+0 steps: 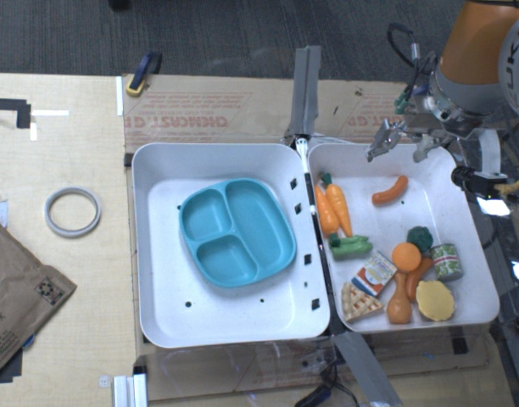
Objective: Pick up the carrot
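The carrot [331, 209] is orange with a green top and lies along the left wall of the right bin [473, 232]. My gripper [404, 142] hangs over the bin's back rim, up and to the right of the carrot and well apart from it. Its two fingers are spread, with nothing between them.
The right bin also holds a sausage [390, 190], a green vegetable [350, 246], an orange [405, 256], a small can [447, 262], a waffle piece [359, 299] and a yellow item [435, 300]. A blue divided plate [237, 231] sits in the left bin [158, 253]. A tape ring [73, 211] lies on the bench.
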{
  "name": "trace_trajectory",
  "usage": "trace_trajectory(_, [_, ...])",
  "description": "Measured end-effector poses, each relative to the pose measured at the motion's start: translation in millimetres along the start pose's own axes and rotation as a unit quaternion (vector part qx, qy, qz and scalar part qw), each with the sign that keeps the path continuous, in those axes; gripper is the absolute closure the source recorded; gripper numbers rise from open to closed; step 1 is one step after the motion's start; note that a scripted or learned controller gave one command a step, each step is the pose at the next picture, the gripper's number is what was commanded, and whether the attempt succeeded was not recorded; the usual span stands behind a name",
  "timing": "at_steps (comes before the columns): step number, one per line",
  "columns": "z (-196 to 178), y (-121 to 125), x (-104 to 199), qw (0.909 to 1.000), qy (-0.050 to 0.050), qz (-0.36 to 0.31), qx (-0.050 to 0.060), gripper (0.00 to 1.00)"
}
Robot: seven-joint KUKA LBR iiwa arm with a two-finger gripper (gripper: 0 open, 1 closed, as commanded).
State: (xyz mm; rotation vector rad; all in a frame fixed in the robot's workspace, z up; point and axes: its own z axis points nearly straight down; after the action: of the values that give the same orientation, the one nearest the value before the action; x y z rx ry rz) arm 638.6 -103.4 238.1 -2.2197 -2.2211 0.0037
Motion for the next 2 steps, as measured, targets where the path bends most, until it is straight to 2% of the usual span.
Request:
trace_trajectory(1, [45, -22, 104, 0.9987, 0.000, 0.050, 0.001, 0.00])
trace_trajectory(2, [47, -55, 27, 0.9963, 0.000, -0.086, 0.000, 0.00])
